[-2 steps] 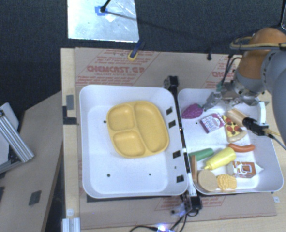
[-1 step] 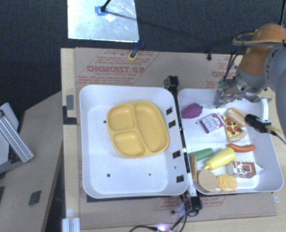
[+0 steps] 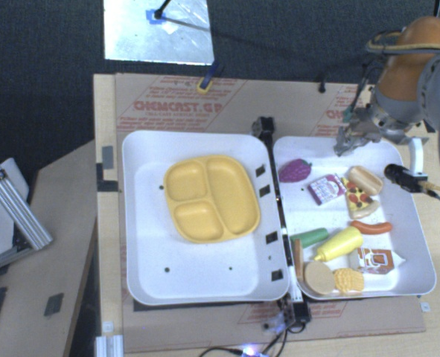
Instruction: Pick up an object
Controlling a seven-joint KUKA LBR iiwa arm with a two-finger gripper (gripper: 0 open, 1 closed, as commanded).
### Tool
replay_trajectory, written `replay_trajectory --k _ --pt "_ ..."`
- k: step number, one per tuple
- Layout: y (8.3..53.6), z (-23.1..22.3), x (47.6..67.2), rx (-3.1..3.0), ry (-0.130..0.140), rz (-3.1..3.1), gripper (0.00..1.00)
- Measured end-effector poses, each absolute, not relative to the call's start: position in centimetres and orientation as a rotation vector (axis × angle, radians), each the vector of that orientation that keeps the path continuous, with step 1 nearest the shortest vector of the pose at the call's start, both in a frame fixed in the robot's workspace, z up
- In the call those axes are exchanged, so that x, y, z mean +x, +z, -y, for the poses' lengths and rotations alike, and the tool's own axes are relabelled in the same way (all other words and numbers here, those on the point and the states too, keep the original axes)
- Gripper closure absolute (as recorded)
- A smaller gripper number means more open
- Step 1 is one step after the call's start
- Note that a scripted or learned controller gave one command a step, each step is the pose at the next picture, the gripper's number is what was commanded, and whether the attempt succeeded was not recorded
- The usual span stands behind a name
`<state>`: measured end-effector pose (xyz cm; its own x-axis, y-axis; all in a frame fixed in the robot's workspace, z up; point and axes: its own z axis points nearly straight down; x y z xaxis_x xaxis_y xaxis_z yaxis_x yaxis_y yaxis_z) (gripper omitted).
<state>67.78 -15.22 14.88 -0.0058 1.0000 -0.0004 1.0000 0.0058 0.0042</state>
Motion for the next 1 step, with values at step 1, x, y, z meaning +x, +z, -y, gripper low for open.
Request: replay_trajectory --k 1 --pt "19.36 14.98 68.2 2.211 0.006 -2.225 1.0"
